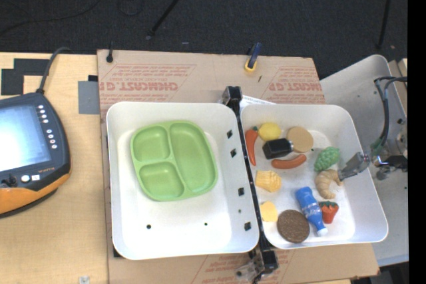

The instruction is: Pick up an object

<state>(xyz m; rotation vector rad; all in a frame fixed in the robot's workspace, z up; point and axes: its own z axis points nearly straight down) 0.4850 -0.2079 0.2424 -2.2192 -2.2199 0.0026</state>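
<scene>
The right white bin (365,143) holds several toy foods: a red chili (251,145), a yellow lemon (269,131), a black block (277,147), a tan bun (300,139), a red sausage (289,161), a green broccoli (327,159), a beige croissant-like piece (326,183), a yellow corn piece (268,180), a blue bottle (309,208), a strawberry (329,211) and a brown disc (293,225). My gripper (351,167) reaches in low from the right, its tip just right of the broccoli and above the beige piece. Nothing is seen in its hold.
The left white bin (120,143) carries a green divided plate (174,160). A black divider (243,169) runs between the bins. A tablet pendant (30,149) lies on the bench at far left. A cable (385,116) loops at the right by the arm.
</scene>
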